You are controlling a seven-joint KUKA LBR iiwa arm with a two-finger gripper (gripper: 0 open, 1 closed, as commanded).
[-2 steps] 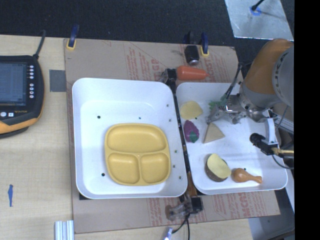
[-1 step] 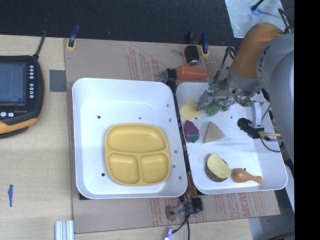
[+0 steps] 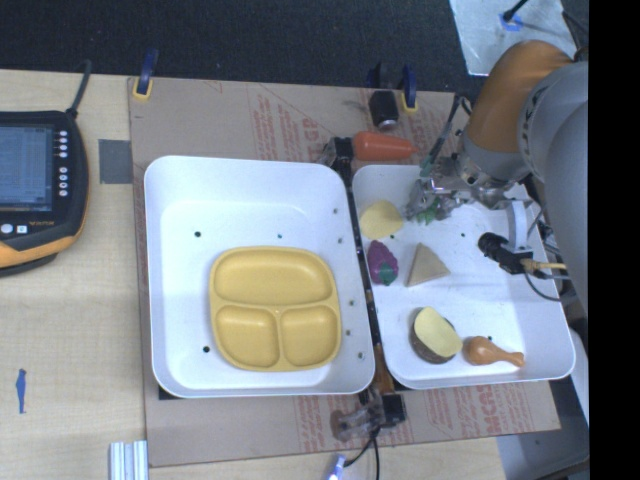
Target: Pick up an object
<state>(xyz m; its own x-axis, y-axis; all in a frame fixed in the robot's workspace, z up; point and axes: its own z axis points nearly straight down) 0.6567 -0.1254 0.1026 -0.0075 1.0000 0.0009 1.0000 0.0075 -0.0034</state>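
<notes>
While the gripper (image 3: 432,196) is parked low over the far-left corner of the right bin (image 3: 545,313), nothing is seen between its tips, so this reads as the reach-in step, with no pick made so far. Whether the tool is spread wide or pinched narrow can't be told (the tip is just a dark tangle against the white floor from up here).

The pale yellow round piece (image 3: 380,219) is found just beside the gripper, against the bin's left wall. Near it, further along that same wall, the purple piece (image 3: 381,262) is seen, with the tan wedge (image 3: 427,265) next to it toward the middle. The halved potato-looking thing (image 3: 435,335) and the brown drumstick-shaped piece (image 3: 490,352) are set by the near edge.

The left bin (image 3: 175,208) is taken up by a yellow divided tray (image 3: 275,306).

Judged from this, the yellow round piece is the likeliest target. A small shift toward the left wall and a straight drop are called for, with the wall kept clear of the tool.
</notes>
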